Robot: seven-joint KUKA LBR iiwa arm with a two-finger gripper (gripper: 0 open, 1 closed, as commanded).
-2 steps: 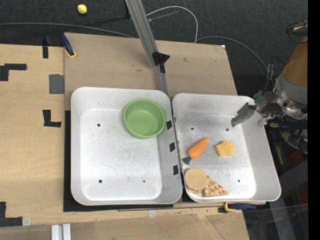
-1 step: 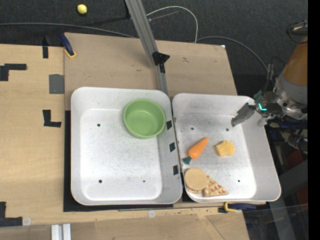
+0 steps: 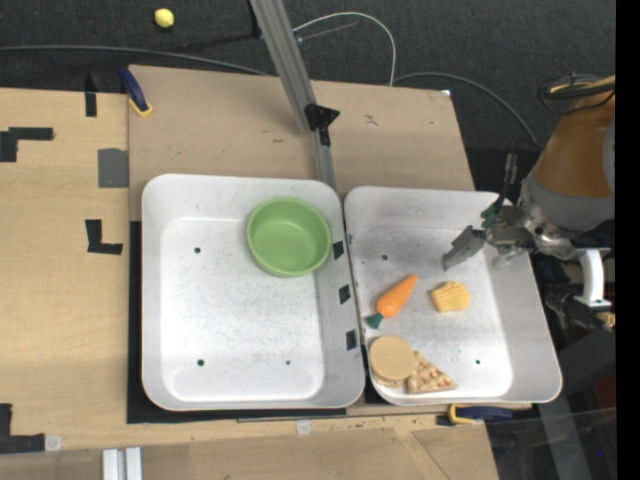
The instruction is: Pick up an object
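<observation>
1. The two-finger gripper (image 3: 462, 250) is seen at right of centre in the frame, over the upper part of the right shallow white bin (image 3: 520, 368). Nothing is seen between its fingers. Whether they are spread or closed cannot be told: only one dark finger is resolved against the bin floor.
2. Candidate objects are noted in the right bin, below and left of the gripper: an orange toy carrot with a green stem (image 3: 396, 296), a small yellow block-shaped toy (image 3: 451, 296), a round tan disc (image 3: 391, 358) and a waffle-patterned wedge (image 3: 431, 377) touching the disc.
3. The yellow toy and the carrot lie nearest the gripper and apart from each other, so either is judged easier to approach than the touching pair.
4. A green plastic bowl (image 3: 288, 236) is recorded in the left white bin (image 3: 160, 298), upper right corner, well apart from the gripper.
5. No object has been lifted; the pick is judged not yet made.
</observation>
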